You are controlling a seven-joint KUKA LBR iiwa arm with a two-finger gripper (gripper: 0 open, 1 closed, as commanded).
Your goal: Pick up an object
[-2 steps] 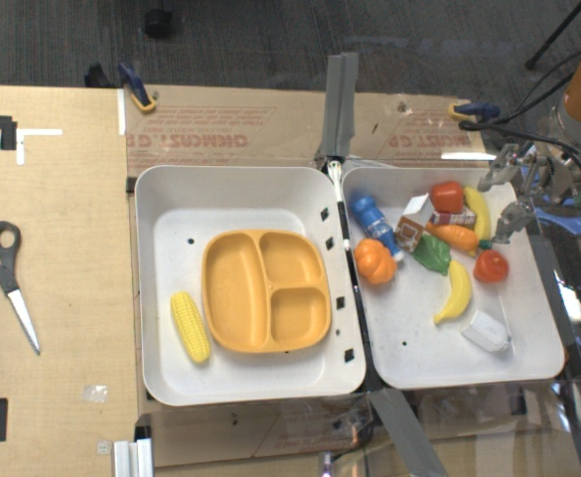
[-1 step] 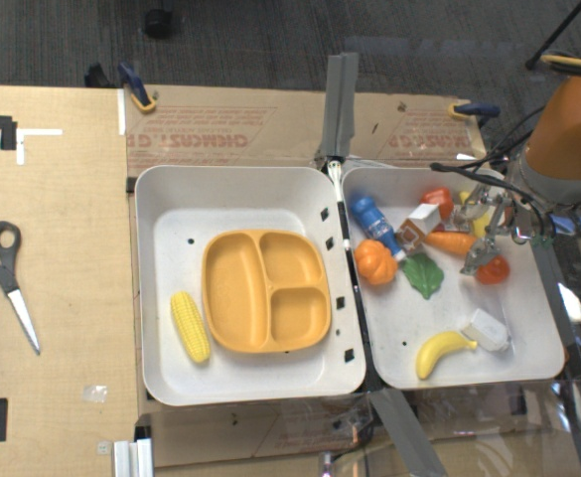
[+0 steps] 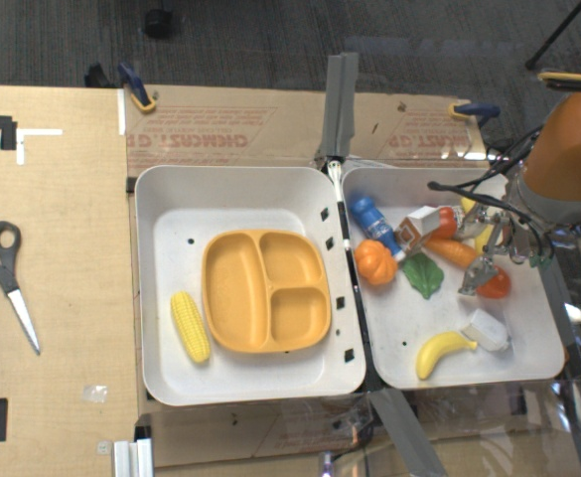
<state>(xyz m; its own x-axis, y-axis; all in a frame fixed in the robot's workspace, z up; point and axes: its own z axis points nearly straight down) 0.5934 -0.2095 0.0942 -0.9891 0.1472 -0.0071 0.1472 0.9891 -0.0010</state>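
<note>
Objects for picking lay mostly in the right-hand shallow white plastic bin (image 3: 543,366) on the desk (image 3: 52,266), the bin nearer the desk's right edge. Along that bin's left wall sat a small round orange fruit toy (image 3: 375,262), and just behind it, toward the far-left corner, a blue plastic bottle (image 3: 370,217) lay tilted. Touching the orange toy's right side was a flat green leaf-shaped toy (image 3: 424,275). Behind the leaf, a small brown-and-white carton (image 3: 420,228) leaned beside a long orange carrot-shaped toy (image 3: 452,253). Near the bin's front edge lay a curved yellow plastic banana (image 3: 443,351), with a small white crumpled piece (image 3: 488,330) just beside its upper end. The grey arm with its orange band (image 3: 566,157) reached in over the right edge, and the hand (image 3: 481,272) hung low over the bin's right half, just beside a round red tomato-like toy (image 3: 495,284); whether its fingers were apart or together could not be told, nor whether they touched the red toy. The left-hand white bin (image 3: 156,296) held a yellow-orange three-compartment plastic plate (image 3: 266,289) at its middle, and a yellow toy corn cob (image 3: 190,326) lay beside the plate's left rim, toward the front-left corner. On the desk's left edge rested a pair of grey-handled scissors (image 3: 10,276).
</note>
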